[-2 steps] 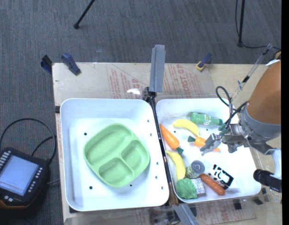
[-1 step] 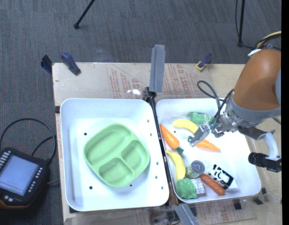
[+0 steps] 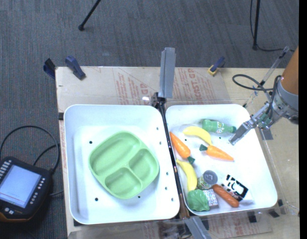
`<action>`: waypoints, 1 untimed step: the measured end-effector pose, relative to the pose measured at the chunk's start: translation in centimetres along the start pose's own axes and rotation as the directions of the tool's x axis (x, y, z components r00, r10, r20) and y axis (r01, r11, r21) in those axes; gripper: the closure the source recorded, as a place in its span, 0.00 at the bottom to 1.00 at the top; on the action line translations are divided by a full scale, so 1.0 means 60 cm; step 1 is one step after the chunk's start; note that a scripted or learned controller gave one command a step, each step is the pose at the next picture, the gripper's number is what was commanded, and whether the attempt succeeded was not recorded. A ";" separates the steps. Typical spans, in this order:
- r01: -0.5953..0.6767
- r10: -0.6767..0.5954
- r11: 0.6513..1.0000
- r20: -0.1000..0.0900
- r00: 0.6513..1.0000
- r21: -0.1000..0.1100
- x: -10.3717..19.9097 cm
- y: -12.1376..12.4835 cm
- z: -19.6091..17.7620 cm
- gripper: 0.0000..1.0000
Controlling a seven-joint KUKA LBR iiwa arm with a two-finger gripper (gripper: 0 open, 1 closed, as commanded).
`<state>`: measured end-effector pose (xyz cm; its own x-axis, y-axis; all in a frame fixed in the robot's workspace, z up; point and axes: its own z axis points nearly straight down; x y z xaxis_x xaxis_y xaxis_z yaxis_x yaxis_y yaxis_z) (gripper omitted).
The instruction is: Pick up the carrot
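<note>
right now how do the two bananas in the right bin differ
The upper banana lies near the bin's middle, crosswise, arched upward, beside a carrot. The lower banana runs more lengthwise by the left wall, looks longer, and touches the can. Both are yellow and curved.

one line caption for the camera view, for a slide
Gripper poised over the right bin just above a carrot, with a green divided plate in the left bin.

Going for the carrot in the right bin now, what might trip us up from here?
1. Several carrots: one by the hand at, another along the left wall; it may take either.
2. A banana and a green bottle lie close and could be knocked or grabbed.
</note>
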<state>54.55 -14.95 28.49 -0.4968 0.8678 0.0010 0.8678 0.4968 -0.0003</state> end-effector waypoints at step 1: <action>0.333 -0.333 0.943 -0.002 0.943 0.000 -0.071 -0.057 0.082 0.00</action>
<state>53.67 -20.34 23.57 -0.7574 0.6530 0.0035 0.6530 0.7574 0.0003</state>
